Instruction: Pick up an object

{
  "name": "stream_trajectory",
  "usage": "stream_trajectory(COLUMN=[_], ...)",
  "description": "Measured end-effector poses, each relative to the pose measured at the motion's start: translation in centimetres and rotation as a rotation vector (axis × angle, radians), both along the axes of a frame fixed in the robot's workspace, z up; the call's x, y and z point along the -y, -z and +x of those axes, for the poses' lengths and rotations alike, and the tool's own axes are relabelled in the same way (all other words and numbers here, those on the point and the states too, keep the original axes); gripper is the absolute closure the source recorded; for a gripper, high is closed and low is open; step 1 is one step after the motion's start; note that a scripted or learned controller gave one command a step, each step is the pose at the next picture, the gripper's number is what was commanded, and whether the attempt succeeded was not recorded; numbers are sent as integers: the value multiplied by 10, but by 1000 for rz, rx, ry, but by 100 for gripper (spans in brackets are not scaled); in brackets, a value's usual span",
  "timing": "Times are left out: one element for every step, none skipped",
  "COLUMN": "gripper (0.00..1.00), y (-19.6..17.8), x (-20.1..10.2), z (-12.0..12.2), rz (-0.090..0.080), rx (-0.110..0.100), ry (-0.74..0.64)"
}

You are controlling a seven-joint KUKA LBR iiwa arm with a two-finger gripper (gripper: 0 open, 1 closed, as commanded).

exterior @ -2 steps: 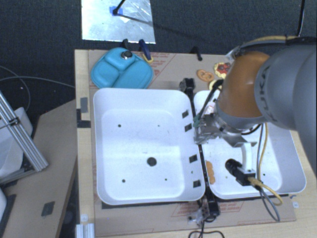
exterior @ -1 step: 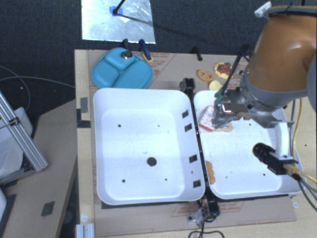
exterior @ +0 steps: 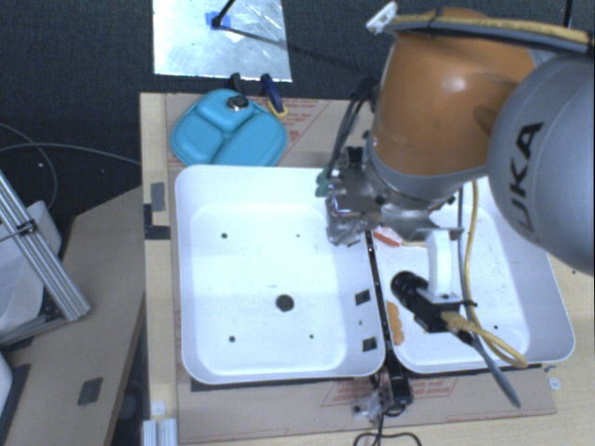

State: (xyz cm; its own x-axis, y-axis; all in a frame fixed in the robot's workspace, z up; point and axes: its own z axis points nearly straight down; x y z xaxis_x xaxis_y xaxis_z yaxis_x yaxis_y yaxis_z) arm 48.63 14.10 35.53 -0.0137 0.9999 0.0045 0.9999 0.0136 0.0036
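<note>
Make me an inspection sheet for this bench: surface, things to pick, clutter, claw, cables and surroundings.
Surface: left bin and right bin, white, side by side on cardboard.
Job's things: orange piece in the right bin by the divider; orange bit further back, partly under the arm.
Clutter: blue tray behind the left bin; dark round spot on the left bin's floor.
Claw: claw low at the bins' shared edge; grip cannot be told.
Cables: yellow cable on the arm; black cable at left.
Surroundings: silver sheet; metal frame.
</note>
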Motion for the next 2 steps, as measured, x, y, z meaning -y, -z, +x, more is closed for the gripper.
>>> stream_trajectory(gripper=[100,100], y=[-186,-119], x=[-55,-96], z=[44,50], rz=[4,-5], rx=[16,-7], ry=[5,6])
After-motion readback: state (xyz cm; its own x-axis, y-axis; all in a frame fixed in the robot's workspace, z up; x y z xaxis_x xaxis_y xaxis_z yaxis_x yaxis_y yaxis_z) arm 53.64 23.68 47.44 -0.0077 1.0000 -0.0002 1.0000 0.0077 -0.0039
